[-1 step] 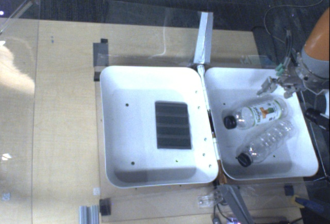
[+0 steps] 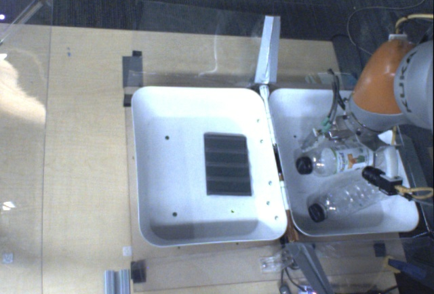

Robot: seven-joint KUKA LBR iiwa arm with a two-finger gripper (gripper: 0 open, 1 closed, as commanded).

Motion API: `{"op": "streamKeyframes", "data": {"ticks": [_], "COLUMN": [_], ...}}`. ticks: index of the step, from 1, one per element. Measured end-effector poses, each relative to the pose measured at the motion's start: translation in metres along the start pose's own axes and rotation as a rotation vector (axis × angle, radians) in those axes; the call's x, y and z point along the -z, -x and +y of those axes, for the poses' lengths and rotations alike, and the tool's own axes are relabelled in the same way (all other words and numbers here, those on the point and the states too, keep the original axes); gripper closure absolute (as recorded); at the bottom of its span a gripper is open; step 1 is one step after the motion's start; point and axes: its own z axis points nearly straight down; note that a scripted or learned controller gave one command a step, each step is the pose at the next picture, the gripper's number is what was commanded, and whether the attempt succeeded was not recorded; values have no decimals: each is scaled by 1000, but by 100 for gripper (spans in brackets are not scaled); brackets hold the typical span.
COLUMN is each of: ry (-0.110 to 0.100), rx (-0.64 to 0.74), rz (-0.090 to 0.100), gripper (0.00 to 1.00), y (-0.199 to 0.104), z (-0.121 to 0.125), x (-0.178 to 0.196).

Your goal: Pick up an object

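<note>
Claw (image 2: 330, 129) sat low in right bin (image 2: 298, 106), just above upper clear bottle (image 2: 332, 162); finger state could not be told. Second clear bottle (image 2: 342, 201) lay below it, dark caps pointing left. Left bin (image 2: 152, 150) held dark ribbed pad (image 2: 227, 164). Both bins rested on wooden counter (image 2: 81, 150).

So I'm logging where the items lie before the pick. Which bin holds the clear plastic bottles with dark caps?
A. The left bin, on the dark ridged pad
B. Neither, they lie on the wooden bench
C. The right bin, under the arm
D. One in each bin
C: both clear bottles lie on their sides in the right bin, caps pointing left, while the left bin holds the dark ridged pad.
</note>
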Motion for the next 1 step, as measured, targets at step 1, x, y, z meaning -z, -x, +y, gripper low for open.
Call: {"op": "streamKeyframes", "data": {"ticks": [1], "ry": [5], "rx": [99], "rz": [0], "gripper": [0], "y": [-50], "z": [-30], "x": [1]}}
